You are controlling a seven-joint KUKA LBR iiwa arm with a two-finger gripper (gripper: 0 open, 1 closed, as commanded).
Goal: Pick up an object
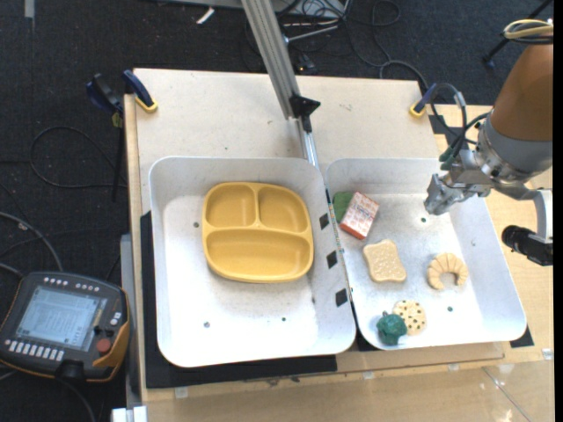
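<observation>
The right bin holds a red and white carton at its far left, with a green thing partly hidden beside it. A slice of toast lies in the middle, a croissant to its right. A chocolate-chip cookie and a green broccoli piece sit near the front rim. My gripper hangs over the bin's far right part, above bare floor and apart from every item. Nothing shows between its fingers.
The left bin bears a yellow three-compartment plate. A slanted metal pole runs from the top down to the seam between the bins. Blue-yellow clamps hold the bench's far corners. A teach pendant lies at the lower left.
</observation>
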